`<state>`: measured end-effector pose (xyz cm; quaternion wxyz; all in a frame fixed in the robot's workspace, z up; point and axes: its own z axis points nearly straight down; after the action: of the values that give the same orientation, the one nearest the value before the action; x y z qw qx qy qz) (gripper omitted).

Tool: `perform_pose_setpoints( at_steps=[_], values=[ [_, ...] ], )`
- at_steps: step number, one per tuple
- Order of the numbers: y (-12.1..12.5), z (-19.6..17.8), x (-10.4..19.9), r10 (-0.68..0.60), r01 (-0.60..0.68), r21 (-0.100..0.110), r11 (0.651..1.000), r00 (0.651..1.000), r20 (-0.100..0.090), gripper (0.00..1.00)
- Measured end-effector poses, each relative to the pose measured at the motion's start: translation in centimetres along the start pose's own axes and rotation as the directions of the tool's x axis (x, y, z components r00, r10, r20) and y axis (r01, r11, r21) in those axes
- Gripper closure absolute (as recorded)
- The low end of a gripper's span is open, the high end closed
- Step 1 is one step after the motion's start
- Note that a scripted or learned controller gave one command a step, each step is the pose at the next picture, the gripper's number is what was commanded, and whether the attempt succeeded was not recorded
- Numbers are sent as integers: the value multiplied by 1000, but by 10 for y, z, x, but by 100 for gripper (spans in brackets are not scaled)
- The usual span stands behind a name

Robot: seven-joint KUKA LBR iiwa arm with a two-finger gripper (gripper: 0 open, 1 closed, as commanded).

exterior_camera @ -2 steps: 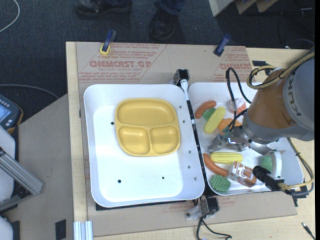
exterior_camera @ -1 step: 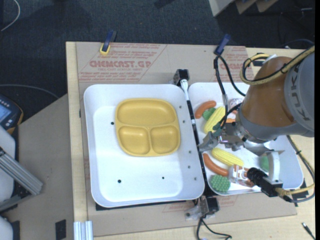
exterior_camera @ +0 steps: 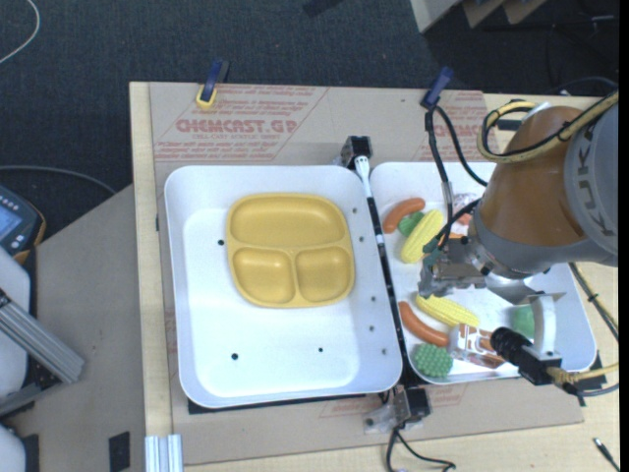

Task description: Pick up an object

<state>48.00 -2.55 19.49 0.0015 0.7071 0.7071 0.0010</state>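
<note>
My gripper (exterior_camera: 439, 279) hangs low over the middle of the right bin (exterior_camera: 580, 347), under the orange-banded wrist. Just below it lies a yellow corn cob (exterior_camera: 448, 311), with a red-orange sausage (exterior_camera: 424, 327) alongside. A second corn cob (exterior_camera: 421, 235) and an orange carrot-like piece (exterior_camera: 403, 212) lie above the gripper, toward the bin's far left. A green broccoli-like piece (exterior_camera: 432, 362) sits at the near left corner. A green item (exterior_camera: 523, 320) lies partly hidden beside the wrist. Nothing shows as held.
The left bin (exterior_camera: 197, 303) holds a yellow divided plate (exterior_camera: 291, 248) in its far half. A black-dotted divider (exterior_camera: 378, 254) runs between the bins. Clamps sit at the bench's far edge (exterior_camera: 295, 91).
</note>
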Motion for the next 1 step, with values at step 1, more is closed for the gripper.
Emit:
perform_pose_setpoints(
  at_steps=[1],
  values=[
    [1, -10, 0, 0, 0, -2, 1000, 1000, 1, 100]
  ],
)
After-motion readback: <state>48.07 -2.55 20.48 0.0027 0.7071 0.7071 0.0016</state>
